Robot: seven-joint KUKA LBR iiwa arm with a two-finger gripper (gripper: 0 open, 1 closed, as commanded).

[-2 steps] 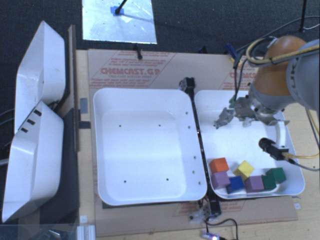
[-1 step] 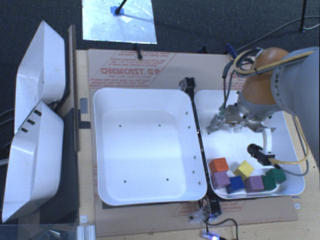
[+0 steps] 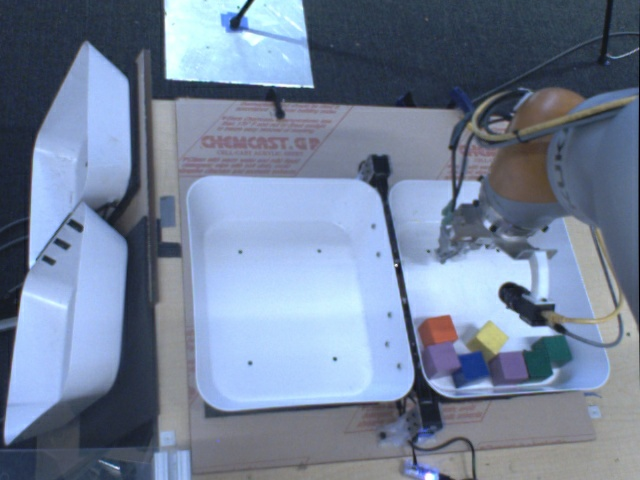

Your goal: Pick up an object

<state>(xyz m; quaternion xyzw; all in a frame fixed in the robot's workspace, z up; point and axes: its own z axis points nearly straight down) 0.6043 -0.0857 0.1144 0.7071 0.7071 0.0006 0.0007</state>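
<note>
Pincer (image 3: 455, 240): grip state unreadable (over right bin (image 3: 420, 200)) | bins: 2 | blocks (image 3: 490, 353): 6

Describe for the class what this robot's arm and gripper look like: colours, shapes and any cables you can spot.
The arm is a thick, rounded grey tube with a glossy orange band above the wrist. Yellow and dark cables loop beside that band. The gripper is a small grey metal assembly. Below it hangs a short black cylinder on a white bracket, with a yellow cable trailing off.
</note>
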